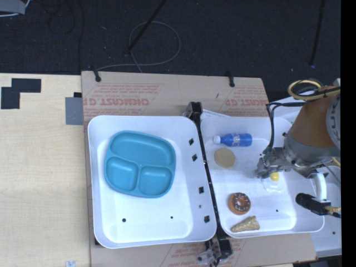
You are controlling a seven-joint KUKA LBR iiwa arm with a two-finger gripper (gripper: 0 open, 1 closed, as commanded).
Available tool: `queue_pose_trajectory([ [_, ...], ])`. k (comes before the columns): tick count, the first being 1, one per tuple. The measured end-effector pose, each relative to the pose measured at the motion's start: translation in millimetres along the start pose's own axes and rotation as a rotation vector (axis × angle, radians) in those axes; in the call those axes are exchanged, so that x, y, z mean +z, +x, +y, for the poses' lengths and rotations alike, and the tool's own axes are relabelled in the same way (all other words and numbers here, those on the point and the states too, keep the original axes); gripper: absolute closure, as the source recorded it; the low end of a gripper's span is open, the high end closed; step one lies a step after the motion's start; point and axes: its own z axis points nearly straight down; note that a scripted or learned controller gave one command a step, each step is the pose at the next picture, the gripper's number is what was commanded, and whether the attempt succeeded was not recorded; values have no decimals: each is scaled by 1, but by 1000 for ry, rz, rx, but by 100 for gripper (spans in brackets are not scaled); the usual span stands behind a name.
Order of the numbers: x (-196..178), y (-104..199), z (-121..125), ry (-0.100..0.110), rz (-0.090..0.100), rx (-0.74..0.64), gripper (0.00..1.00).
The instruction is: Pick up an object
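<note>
Pincer [271, 171] touching yellow object [274, 177]

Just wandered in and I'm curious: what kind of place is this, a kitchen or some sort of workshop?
Probably a robotics test lab, not a kitchen. A grey robot arm reaches over two white bins set on cardboard, the food looks like toys, such as a chocolate donut, and loose cables trail over the dark floor behind.
</note>
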Motion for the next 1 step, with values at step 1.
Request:
queue_pose_trajectory([
  [1,-63,-2,4,-4,-3,-4,100],
])
